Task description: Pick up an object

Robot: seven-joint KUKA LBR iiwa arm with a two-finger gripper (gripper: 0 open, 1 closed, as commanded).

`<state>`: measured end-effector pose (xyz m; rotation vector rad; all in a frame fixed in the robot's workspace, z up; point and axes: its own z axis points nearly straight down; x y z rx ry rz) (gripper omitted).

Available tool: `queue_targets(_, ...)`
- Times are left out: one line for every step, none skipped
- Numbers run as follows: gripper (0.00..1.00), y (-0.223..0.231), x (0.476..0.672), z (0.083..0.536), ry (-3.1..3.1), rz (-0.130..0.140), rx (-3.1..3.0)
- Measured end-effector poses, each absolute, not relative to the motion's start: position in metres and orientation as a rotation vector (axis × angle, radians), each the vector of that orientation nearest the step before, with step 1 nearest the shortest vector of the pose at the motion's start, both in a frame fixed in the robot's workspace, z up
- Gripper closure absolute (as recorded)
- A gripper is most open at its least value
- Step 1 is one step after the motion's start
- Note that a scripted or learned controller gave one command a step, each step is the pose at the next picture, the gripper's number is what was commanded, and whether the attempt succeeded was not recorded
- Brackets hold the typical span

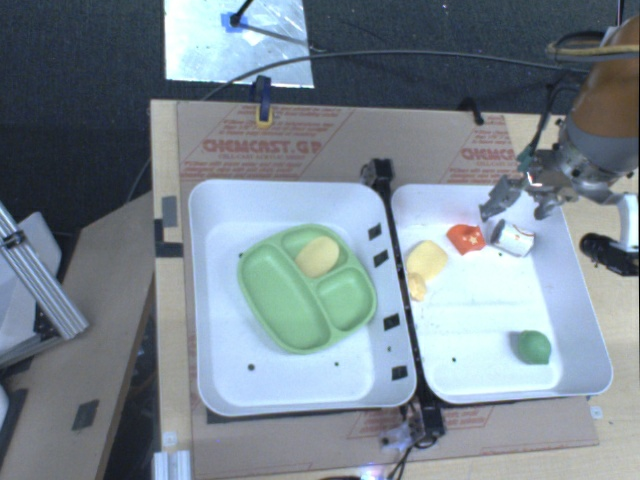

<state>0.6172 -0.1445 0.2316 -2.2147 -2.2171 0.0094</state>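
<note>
At the upper right of the frame, the gripper (520,201) is hovering with fingers spread, sitting just above the white cylinder (513,239) lying slantwise below it.

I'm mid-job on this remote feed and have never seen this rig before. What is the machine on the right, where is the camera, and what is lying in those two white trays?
One fixed camera looks down at a slant on a bench. The grey machine with the orange band is a robot arm; its gripper hangs over the right bin, just above a white cylinder, with nothing visibly held. That bin also has a red-orange piece, a yellow object and a green ball. The left bin holds a green divided plate with a yellow item in one compartment.
</note>
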Motion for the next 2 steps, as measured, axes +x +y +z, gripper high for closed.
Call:
queue_targets(0.0, -0.144, 0.62, 0.238, -2.226, -0.001, -2.219)
queue_targets(0.0, -0.146, 0.614, 0.195, -2.222, 0.002, -2.219)
